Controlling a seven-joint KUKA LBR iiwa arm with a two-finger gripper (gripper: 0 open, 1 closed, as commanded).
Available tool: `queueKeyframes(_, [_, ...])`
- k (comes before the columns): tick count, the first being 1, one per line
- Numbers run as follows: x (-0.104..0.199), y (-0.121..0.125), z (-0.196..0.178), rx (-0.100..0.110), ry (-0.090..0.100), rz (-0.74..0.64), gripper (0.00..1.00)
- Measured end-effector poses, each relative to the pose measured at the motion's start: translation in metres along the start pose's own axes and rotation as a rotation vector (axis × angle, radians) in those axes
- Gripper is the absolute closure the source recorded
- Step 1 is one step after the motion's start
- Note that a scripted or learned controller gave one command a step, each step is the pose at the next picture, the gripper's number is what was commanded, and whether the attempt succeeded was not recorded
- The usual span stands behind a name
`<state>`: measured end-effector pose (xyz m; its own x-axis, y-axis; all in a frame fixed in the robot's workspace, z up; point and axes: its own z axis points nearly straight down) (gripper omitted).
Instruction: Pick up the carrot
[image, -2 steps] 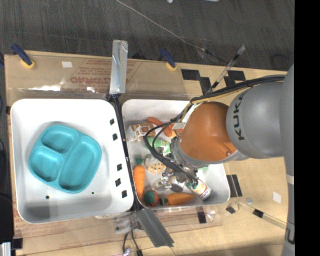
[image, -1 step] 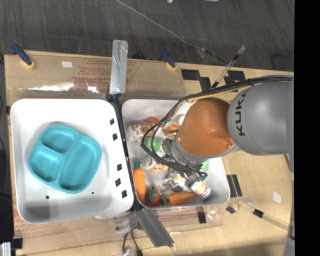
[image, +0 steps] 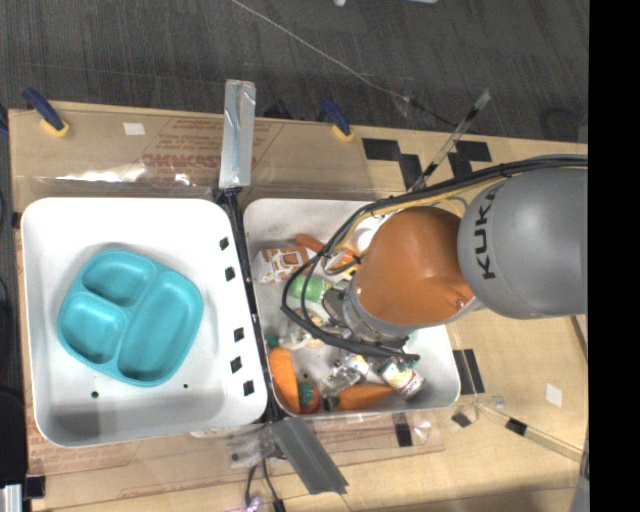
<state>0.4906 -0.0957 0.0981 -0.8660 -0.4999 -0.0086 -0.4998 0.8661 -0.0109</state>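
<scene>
The stubby orange carrot (image: 284, 377) lies in the right white bin's (image: 262, 215) near-left corner, touching its left wall. The grey-and-orange arm (image: 420, 265) covers the bin's middle; gripper state cannot be told. A teal divided plastic tray (image: 128, 315) sits in the left white bin (image: 45, 225).

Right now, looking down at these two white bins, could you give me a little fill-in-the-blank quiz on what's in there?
1. The turquoise divided plate lies in the ____ bin of the view.
2. The carrot lies near the ____ edge of the right bin.
3. The band above the arm's wrist is coloured ____.
4. The plate has ____ compartments.

Missing words: left; bottom; orange; three
</scene>
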Motion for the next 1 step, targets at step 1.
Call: queueKeyframes(1, [-0.0022,0.0018,-0.0096,-0.002,-0.001,-0.006,1.0])
